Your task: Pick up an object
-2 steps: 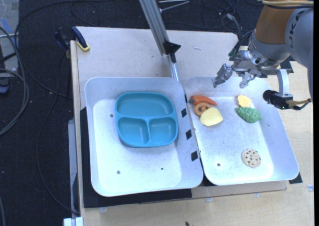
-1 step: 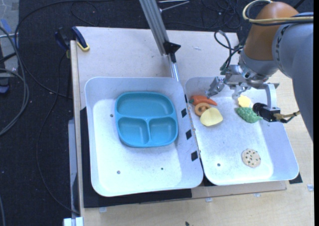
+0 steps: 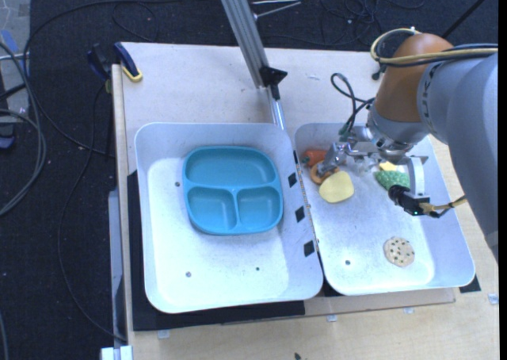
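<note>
My gripper (image 3: 333,162) hangs low over the back left part of the right bin (image 3: 360,227), reaching in from the orange-banded wrist (image 3: 404,73). Just under and left of it lies an orange and red piece (image 3: 316,160), partly covered by the gripper. A pale yellow rounded object (image 3: 337,188) sits directly in front of the gripper, close to it. A green item (image 3: 392,179) with a small yellow piece (image 3: 387,166) behind it lies to the right, below the wrist. A speckled cookie (image 3: 398,251) rests near the bin's front right.
The left bin (image 3: 154,216) holds a blue divided tray (image 3: 234,189). A slanted metal pole (image 3: 242,21) comes down to the bench behind the bins. A black cable plug (image 3: 412,201) dangles beside the green item.
</note>
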